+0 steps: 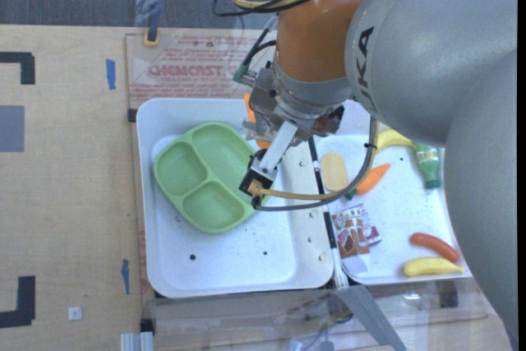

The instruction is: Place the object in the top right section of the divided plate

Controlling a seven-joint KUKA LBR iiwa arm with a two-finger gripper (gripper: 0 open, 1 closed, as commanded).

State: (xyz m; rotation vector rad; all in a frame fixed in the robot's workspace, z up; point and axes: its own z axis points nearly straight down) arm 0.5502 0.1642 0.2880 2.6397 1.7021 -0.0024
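Arm [427, 53] nearest the lens, grey bulk entering from the right edge, orange band at upper centre.

Gripper [267, 127] sits under the wrist, over the upper right edge of the plate [187, 191]. Open or closed: cannot tell, the wrist hides it.

Orange piece [249, 105] peeks out at the gripper's left side. Probably the task's object, but a grasp cannot be confirmed. Its position, just above and right of the plate, fits a carry toward the target section.

Plate is green with three sections and lies tilted in the left bin [230, 259]. The large top right section lies directly beside the gripper and shows bare green where visible, so the drop looks close if the piece is held.

Right bin [403, 210], well apart from the plate:
- pale oval [333, 171] near the divider
- carrot [371, 177] beside it
- banana [394, 140] and green bottle [427, 166] partly under the arm
- packet [355, 230], sausage [433, 244] and second banana [431, 265] at lower right

In the way: the plate's raised rim, and the arm itself blocks sight of the release point.
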